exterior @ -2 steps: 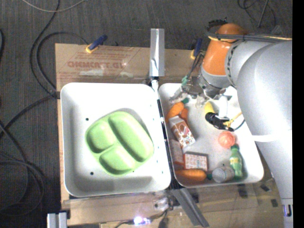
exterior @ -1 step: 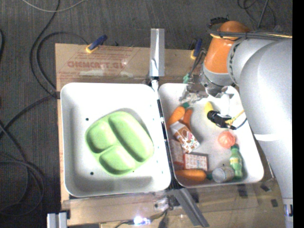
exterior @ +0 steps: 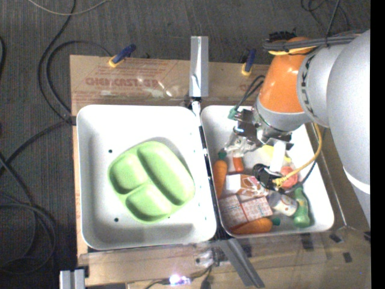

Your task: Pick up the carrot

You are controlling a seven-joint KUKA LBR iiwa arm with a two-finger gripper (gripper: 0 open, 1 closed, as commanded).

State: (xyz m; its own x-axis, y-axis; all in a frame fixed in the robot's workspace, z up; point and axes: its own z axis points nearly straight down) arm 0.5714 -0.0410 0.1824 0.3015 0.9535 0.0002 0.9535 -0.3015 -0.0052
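Note:
The carrot (exterior: pixel 219 178) is orange with a green top and lies lengthwise along the left wall of the right bin (exterior: pixel 325 212). My gripper (exterior: pixel 238 147) hangs over the upper left part of that bin, just right of and above the carrot's green end. A small red-orange piece (exterior: pixel 238 163) sits right below the gripper; I cannot tell whether it is touched. The carrot lies free on the bin floor.
The right bin also holds a printed red-and-white packet (exterior: pixel 243 208), an orange rounded item (exterior: pixel 254 226) at the front, a green item (exterior: pixel 301 213) and a red item (exterior: pixel 289 177). The left bin (exterior: pixel 90 131) holds a green divided plate (exterior: pixel 151 181).

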